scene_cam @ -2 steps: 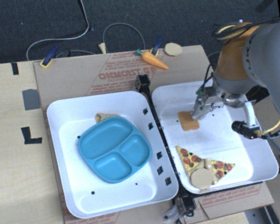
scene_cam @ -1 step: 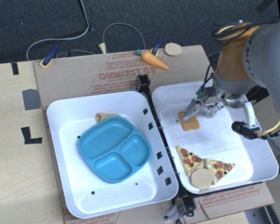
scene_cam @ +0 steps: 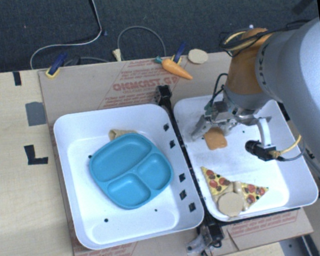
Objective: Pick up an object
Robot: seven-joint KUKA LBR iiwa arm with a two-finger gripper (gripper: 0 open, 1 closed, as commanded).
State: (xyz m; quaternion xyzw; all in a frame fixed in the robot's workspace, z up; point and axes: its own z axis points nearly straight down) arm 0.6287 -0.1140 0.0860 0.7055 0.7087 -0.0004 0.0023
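Metal gripper (scene_cam: 208, 128) on the grey arm hung low in the right bin (scene_cam: 300, 190), its two thin fingers spread apart just over a small tan, rounded toy food piece (scene_cam: 215, 140), nothing visibly held between them. Near the front lay a flat pizza slice (scene_cam: 215, 180) touching a pale disc (scene_cam: 230, 204). A smooth blue divided plate (scene_cam: 131, 170) filled the left bin (scene_cam: 70, 167); a toy carrot (scene_cam: 175, 69) rested on cardboard behind.

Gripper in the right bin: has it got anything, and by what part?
Cannot be told. The gripper sits right over the small brown piece in the right bin, but no hold between its fingers is visible.
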